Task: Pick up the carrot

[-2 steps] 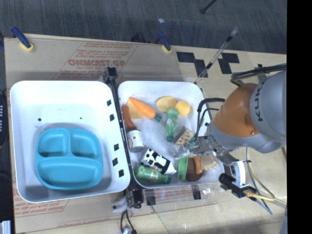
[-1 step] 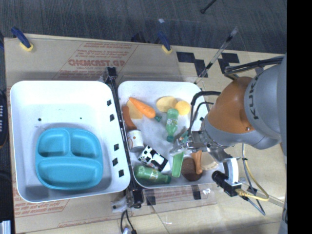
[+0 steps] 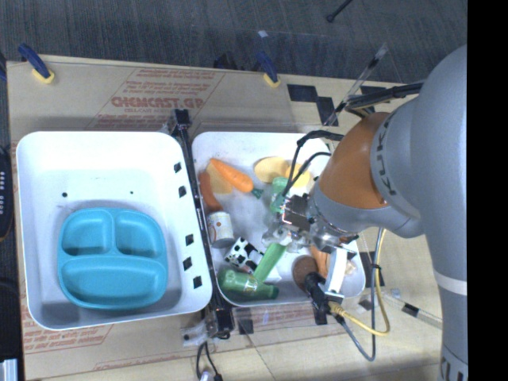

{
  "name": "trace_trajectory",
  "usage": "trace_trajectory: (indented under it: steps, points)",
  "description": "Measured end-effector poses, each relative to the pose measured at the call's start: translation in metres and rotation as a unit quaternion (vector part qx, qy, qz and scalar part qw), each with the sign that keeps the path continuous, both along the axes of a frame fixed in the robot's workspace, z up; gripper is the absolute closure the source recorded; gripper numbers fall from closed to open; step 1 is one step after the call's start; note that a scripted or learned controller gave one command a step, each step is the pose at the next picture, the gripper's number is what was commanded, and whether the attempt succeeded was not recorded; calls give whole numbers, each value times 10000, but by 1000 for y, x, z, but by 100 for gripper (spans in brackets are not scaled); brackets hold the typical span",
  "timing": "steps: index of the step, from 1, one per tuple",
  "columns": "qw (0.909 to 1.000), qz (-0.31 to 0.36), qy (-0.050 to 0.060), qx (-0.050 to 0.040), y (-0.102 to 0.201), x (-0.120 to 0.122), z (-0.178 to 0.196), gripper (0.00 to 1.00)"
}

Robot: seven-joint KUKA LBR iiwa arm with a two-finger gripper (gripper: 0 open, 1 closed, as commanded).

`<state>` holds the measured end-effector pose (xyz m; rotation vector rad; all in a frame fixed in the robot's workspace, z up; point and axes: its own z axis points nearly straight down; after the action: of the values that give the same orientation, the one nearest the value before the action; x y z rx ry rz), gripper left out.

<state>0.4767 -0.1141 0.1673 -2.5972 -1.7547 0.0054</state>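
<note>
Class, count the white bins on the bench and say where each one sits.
2. One white bin sits at left, holding a blue tray; the other white bin sits right of it, under the arm.

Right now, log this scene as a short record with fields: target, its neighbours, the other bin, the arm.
target: carrot, lying in the right bin near its upper left corner, untouched
neighbours: yellow item to its right; green bottle and black-and-white toy lower down in the same bin
left bin: holds a blue divided tray
arm: gripper low over the right bin's middle, to the right of and below the carrot
jaws: state cannot be told
task status: carrot not yet picked up
</note>
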Motion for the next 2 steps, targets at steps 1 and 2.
trace_trajectory:
  steps: [1, 2]
  points:
    - [9937, -1107, -183, -75, 9, 8, -55, 100]
    - [9555, -2949, 16, -3, 59, 0, 25, 100]
